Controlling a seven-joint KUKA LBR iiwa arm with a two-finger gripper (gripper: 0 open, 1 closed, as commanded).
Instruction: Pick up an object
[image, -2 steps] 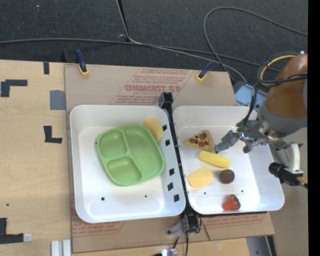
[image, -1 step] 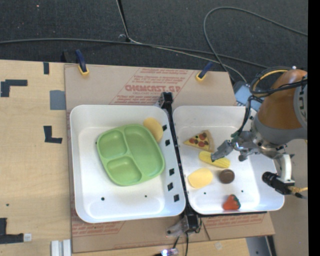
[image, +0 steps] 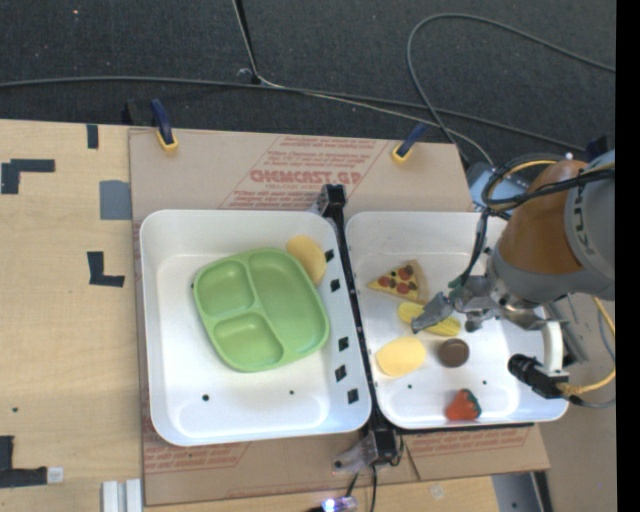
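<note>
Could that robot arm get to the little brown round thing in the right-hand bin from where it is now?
Probably yes. The brown piece lies open in the right bin, just below the gripper, with nothing on top.

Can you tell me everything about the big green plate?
The green plate is a light green tray with rounded corners that looks like smooth plastic. It has three sunken compartments: two side by side at the far end and one wide one at the near end. It lies flat, turned a little askew, in the left bin. A yellow toy food sits at its far right corner, right against the rim or just apart, I cannot tell which.
</note>
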